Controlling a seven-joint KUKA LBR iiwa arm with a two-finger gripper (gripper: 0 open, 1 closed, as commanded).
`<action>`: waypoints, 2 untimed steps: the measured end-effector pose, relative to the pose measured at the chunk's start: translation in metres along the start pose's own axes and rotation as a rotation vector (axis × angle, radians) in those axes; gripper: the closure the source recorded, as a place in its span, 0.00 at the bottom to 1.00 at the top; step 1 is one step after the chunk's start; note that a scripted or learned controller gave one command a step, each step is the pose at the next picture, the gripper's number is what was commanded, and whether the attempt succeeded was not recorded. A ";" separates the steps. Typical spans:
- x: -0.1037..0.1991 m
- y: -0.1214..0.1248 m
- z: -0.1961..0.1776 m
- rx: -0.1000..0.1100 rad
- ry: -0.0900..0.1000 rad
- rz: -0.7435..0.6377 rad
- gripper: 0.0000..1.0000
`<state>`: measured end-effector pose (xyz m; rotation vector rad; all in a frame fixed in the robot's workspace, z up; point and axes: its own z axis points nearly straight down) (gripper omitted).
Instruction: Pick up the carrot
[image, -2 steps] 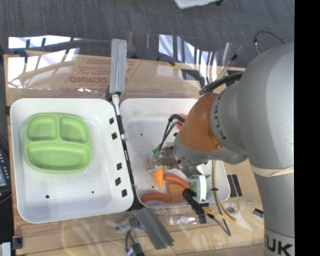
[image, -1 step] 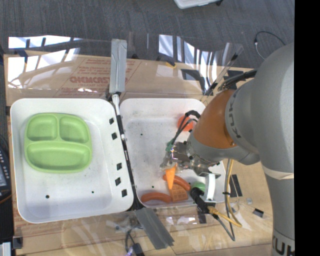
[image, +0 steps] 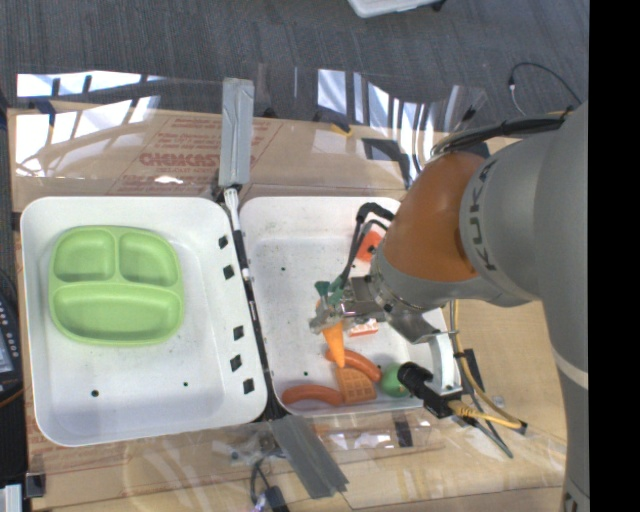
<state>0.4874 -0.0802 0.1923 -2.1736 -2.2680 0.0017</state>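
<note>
The arm (image: 500, 230) reaches in from the right and bends down over the right bin (image: 290, 225). Its claw (image: 335, 312) hangs low in the middle of that bin, right over the top end of the carrot (image: 335, 345). The claw is placed there because the carrot is the thing to grab. The carrot's leafy green top (image: 326, 291) sits right by the claw, and its orange body points toward the near side of the bin. I cannot tell if the claw is wide or closed, because the arm hides most of it. I also cannot tell if it has a grip on the carrot.

More toy food lies just near the carrot: a waffle (image: 354, 385), a sausage (image: 312, 396), and something green (image: 392, 384). They are crowded close, so the claw could bump them.

The left bin (image: 60, 410) holds a green plate (image: 116, 284) with three parts. It is well apart from the carrot.
</note>
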 end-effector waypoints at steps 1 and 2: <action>-0.044 -0.013 0.027 0.005 0.001 0.016 1.00; -0.052 -0.008 0.016 0.004 0.000 0.212 1.00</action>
